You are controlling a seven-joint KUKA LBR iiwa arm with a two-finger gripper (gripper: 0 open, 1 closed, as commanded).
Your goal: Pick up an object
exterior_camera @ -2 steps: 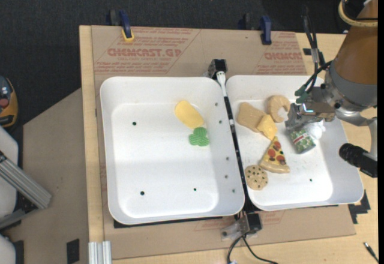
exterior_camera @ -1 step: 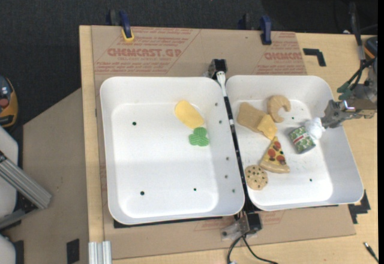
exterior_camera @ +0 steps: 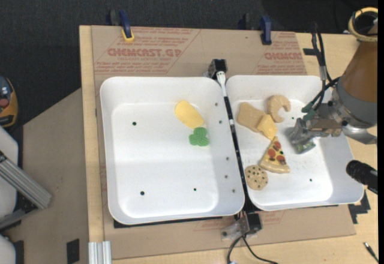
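Note:
My gripper (exterior_camera: 302, 141) hangs low over the right bin (exterior_camera: 312, 194), just right of a pizza slice (exterior_camera: 275, 158). A chocolate-chip cookie (exterior_camera: 256, 177) lies below the slice. A tan wedge (exterior_camera: 250, 116) and a yellow cheese piece (exterior_camera: 267, 126) sit at the bin's upper left, with a curved beige croissant-like piece (exterior_camera: 278, 106) beside them. In the left bin (exterior_camera: 150, 197) lie a yellow oblong piece (exterior_camera: 189, 114) and a green broccoli-like piece (exterior_camera: 199, 137). Nothing shows between the fingers.
A black divider strip (exterior_camera: 231, 131) runs between the two bins. Blue clamps (exterior_camera: 126, 21) (exterior_camera: 265, 27) hold the cardboard base at the back. The arm (exterior_camera: 360, 86) enters over the right bin's right edge.

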